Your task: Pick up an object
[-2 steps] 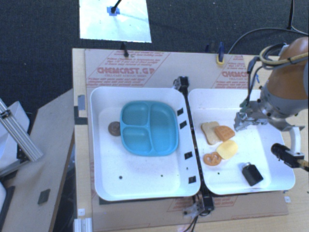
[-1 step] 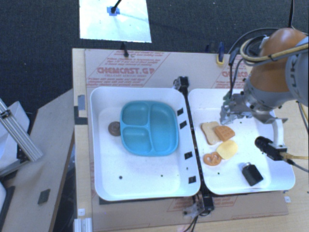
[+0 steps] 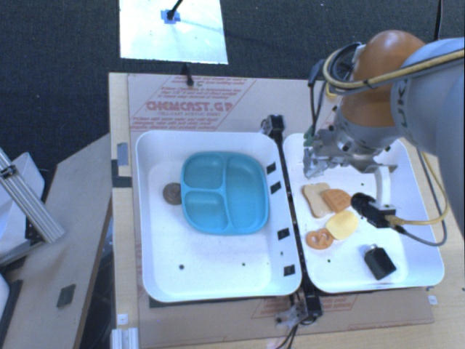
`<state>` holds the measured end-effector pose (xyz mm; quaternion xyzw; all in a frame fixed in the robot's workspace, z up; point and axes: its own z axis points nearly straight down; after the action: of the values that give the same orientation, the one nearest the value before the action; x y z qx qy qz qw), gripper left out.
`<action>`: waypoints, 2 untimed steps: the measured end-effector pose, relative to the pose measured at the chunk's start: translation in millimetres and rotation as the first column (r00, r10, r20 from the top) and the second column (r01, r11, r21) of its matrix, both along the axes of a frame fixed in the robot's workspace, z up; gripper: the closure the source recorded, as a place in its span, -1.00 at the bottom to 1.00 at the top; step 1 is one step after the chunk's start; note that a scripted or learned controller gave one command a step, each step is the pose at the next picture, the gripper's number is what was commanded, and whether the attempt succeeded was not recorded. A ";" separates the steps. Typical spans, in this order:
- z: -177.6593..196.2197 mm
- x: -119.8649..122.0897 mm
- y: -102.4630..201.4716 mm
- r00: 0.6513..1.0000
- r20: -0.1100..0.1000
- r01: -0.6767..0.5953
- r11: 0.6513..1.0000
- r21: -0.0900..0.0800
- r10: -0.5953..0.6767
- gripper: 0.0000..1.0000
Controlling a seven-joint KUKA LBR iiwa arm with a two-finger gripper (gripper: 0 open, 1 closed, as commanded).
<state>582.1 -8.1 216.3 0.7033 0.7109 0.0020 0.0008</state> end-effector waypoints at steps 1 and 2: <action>2.8 29.3 41.2 1.000 0.000 0.001 1.000 0.001 -0.001 1.00; 15.2 50.2 96.6 1.000 0.001 0.000 1.000 0.002 0.000 1.00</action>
<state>632.4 88.6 231.4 0.7032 0.7110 0.0029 0.0006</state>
